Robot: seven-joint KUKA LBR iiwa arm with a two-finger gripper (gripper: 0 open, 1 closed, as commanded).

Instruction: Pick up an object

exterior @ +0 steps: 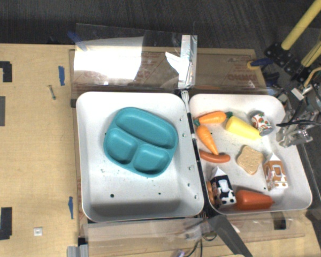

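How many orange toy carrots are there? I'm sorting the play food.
2, both in the right white bin: one orange toy carrot near its top-left corner, the other just below it, angled.

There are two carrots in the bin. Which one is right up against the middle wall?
The lower carrot, pointing down along the middle wall. The other carrot lies crosswise above it, stretching toward the yellow toy.

Small can point(261, 122): its printed label was too blurred to read.
Carton point(276, 174): its orange-and-white markings were illegible.
Cardboard panel point(232, 71): its faint print could not be read.
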